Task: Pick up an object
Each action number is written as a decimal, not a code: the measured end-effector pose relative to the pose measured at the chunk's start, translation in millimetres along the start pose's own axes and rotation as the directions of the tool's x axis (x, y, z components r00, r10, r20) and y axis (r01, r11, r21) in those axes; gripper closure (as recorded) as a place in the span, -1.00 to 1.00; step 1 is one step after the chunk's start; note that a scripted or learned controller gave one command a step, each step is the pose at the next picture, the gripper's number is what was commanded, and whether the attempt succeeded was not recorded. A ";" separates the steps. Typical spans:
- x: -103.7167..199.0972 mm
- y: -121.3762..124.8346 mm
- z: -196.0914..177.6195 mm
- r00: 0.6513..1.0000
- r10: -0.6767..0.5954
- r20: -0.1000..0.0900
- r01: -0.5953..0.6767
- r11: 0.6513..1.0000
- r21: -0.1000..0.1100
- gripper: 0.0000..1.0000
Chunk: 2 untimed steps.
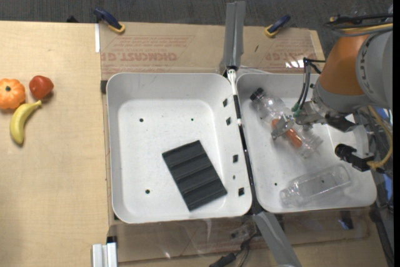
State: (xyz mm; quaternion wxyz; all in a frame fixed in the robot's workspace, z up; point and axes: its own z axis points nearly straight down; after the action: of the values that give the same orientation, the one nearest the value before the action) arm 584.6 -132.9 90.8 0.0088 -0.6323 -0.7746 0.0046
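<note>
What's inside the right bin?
Two clear plastic bottles: one lying near the front, another with a dark cap under the gripper. The arm hides the right bin's far-right part.

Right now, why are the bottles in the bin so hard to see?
In the camera view, the clear bottles are see-through and lie on the white right bin, so they only show as faint outlines and pale glints; the dark ridged block in the left bin stands out sharply; the gripper area looks slightly blurry.

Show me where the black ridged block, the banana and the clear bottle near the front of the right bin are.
black ridged block (194, 174), camera view, middle of its ridged top.
banana (20, 123), camera view, middle of its curved body.
clear bottle (314, 186), camera view, middle of its body.
</note>
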 end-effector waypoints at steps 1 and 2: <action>-1.8 3.1 0.5 0.999 0.053 -0.008 -0.053 0.999 0.012 -1.00; -1.2 0.4 -5.7 0.999 0.051 -0.009 -0.051 0.998 0.022 1.00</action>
State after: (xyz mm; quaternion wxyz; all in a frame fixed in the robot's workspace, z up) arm 585.3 -134.0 96.5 0.0194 -0.6519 -0.7580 0.0102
